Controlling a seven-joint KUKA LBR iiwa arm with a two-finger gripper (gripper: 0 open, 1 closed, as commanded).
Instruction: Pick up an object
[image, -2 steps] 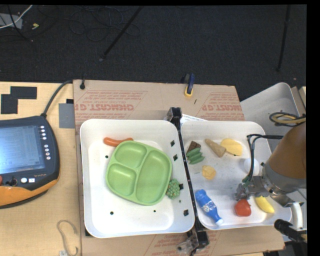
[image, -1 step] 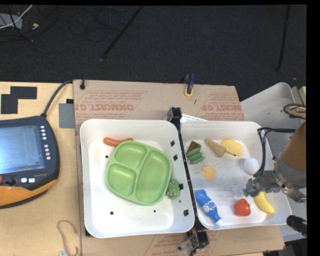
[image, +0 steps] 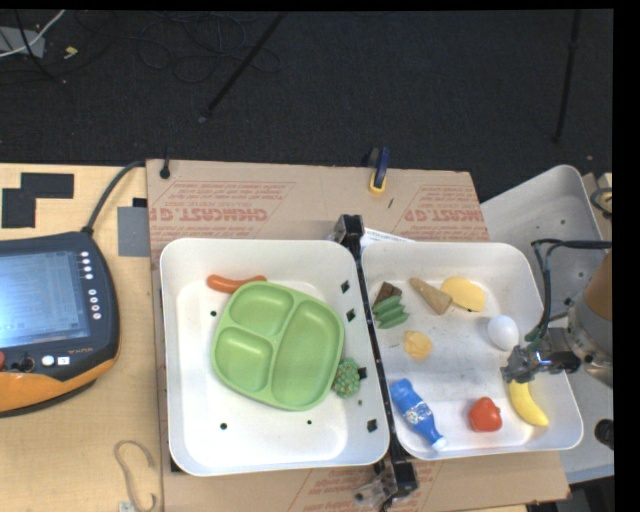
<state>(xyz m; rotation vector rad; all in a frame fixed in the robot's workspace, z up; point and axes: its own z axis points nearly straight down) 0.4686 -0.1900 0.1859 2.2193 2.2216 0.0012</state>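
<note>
Over the right bin's (image: 455, 262) right edge, the gripper (image: 522, 366) hangs just above the banana (image: 528, 402), which lies along that edge near the front right corner. Whether its fingers are open or closed cannot be told at this size, and nothing visibly sits between them.

A red pepper (image: 485, 414) lies just left of the banana, near the front edge. A blue bottle (image: 414, 411) lies tilted toward the front left corner. A white egg (image: 501, 330) rests near the right edge, behind the gripper. A lemon (image: 464, 293) and a tan cone (image: 430, 294) sit side by side near the back edge. A brown piece (image: 386, 295) and a green pod (image: 391, 315) lie against the left edge, with a small yellow lump (image: 417, 345) near the middle.

Across the left bin (image: 190, 420), a green divided plate (image: 278, 345) covers the middle. An orange carrot (image: 234, 283) lies just behind it, near the back left corner. A green broccoli (image: 347, 378) touches the plate's right front rim, beside the bin's right edge.
</note>
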